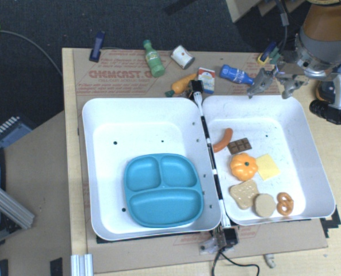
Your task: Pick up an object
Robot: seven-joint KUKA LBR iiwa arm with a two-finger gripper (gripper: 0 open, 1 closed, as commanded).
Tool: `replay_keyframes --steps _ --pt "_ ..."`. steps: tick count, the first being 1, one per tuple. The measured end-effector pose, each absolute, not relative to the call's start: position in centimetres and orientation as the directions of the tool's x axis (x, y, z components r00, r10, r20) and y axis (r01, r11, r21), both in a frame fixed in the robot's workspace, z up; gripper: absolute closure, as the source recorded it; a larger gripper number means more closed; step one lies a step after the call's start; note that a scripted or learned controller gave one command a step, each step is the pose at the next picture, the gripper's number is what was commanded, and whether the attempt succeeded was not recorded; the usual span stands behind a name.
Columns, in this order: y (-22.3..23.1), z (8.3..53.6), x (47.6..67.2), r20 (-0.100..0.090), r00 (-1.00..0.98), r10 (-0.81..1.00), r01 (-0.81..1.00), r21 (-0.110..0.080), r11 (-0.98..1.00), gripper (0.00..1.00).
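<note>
Nearest the lens, low in the right-hand shallow white bin (308, 131): golden pretzel (284, 203), round tan biscuit (264, 204), beige cracker (244, 192), small orange pumpkin (243, 165), yellow cheese square (267, 167), brown chocolate piece (239, 146), reddish sausage (222, 140). Blue three-compartment plastic tray (163, 190) flat in the left white bin (101, 125). Grey two-finger jaws (272, 84) spread open, holding nothing, above the right bin's far rim, well apart from the food.

Green bottle (154, 58) and blue bottle (236, 74) lie behind bins.
</note>
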State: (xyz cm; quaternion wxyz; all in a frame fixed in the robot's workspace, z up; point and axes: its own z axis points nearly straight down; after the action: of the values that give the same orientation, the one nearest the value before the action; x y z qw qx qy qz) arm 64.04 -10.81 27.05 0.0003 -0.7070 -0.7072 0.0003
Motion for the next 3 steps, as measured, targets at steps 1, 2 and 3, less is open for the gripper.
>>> replay_keyframes --steps 1,2,3 --pt "-10.3 14.6 59.3 0.001 0.001 1.000 1.000 -0.004 -0.001 0.00" --pt "-9.2 8.9 60.5 0.002 -0.001 1.000 1.000 0.004 0.001 0.00" --pt "-10.3 8.4 56.2 0.000 0.001 1.000 1.000 -0.002 -0.001 0.00"
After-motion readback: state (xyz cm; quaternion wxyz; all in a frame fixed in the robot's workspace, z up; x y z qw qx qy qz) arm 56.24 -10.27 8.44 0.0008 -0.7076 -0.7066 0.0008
